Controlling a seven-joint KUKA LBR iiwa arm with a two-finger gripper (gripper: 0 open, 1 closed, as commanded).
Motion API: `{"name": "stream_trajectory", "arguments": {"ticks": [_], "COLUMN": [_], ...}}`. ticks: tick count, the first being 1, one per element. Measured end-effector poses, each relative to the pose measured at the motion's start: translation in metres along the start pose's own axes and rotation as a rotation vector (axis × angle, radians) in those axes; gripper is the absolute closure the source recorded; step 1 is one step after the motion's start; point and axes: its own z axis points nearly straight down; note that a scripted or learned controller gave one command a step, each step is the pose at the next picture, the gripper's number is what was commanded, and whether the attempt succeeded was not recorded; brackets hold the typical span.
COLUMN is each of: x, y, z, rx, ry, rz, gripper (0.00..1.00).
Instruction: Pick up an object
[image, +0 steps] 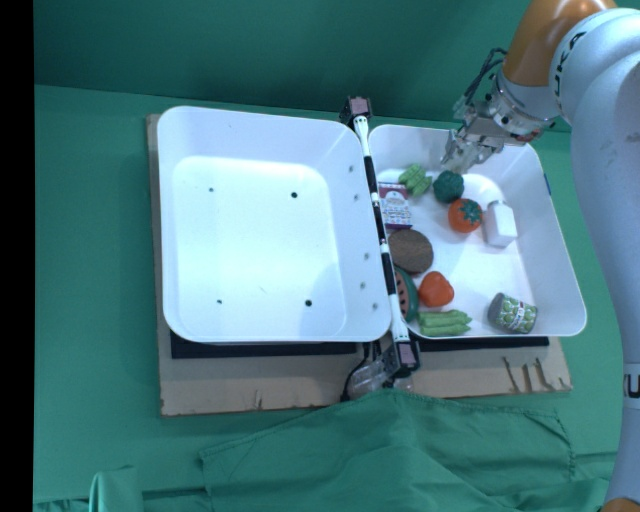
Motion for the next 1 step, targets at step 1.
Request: {"name": "stream_trajectory", "arguments": {"ticks": [1], "x": [-0.0008], "y": [-0.0001], "z": [0.0002], "rx": [0.001], "ry": [-0.002], "rz": [0.001], "gripper": [0.00]}}
